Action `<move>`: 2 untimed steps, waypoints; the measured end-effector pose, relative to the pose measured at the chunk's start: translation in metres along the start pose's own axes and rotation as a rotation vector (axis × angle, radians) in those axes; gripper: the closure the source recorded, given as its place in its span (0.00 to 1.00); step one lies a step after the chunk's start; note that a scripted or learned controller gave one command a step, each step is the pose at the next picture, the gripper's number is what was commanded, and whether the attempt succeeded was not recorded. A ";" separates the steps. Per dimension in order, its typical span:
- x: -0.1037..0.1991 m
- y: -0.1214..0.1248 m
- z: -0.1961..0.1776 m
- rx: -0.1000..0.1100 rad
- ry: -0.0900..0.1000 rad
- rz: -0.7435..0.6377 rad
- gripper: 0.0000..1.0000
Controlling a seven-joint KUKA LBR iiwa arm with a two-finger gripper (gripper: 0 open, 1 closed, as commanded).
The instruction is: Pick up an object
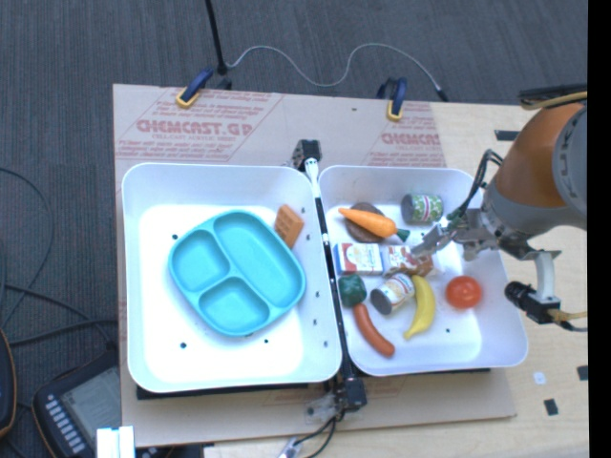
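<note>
Carton, lying flat near the right bin's left wall, long axis running toward the gripper. Gripper hangs just beside the carton's right end, over a small packet; whether it is parted or gripping anything cannot be told. Carrot lies just behind the carton.

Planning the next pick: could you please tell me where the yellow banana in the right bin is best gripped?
Grip the yellow banana at its middle, from above, closing across its narrow width. It lies flat, running top to bottom; the silver can crowds its left, the red tomato sits apart.
</note>
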State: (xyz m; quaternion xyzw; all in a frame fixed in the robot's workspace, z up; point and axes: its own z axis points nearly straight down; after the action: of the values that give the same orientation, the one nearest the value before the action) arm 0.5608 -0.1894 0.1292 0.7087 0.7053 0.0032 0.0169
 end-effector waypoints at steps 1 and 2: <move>0.022 -0.009 0.014 -0.004 0.004 0.000 0.00; 0.021 -0.007 0.000 -0.011 0.001 -0.002 1.00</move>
State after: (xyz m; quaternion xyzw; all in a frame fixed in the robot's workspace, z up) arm 0.5542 -0.1682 0.1282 0.7079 0.7060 0.0074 0.0205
